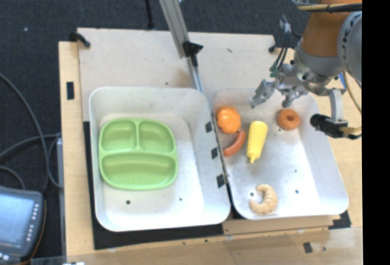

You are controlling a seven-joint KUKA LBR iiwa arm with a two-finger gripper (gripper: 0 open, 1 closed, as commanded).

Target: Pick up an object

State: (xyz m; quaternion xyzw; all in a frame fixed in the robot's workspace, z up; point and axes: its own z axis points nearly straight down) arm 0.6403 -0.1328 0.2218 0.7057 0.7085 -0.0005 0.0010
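Observation:
The right bin (317, 166) holds several toy foods: an orange fruit (228, 119), a red-brown sausage (233, 144), a yellow bottle (256, 139), a brown donut (288, 119) and a pale croissant (263, 198). My gripper (275, 95) hangs over the bin's far edge, above and left of the donut. It is open, its two fingers spread with nothing between them. The nearest object, the donut, lies just below the right finger (289, 98), apart from it.
A green divided plate (138, 153) lies in the left bin (116, 105). A slanted metal pole (173, 11) rises behind the bins, clamped near their shared wall. A black part (332, 125) sticks out from the arm at the right bin's far right edge.

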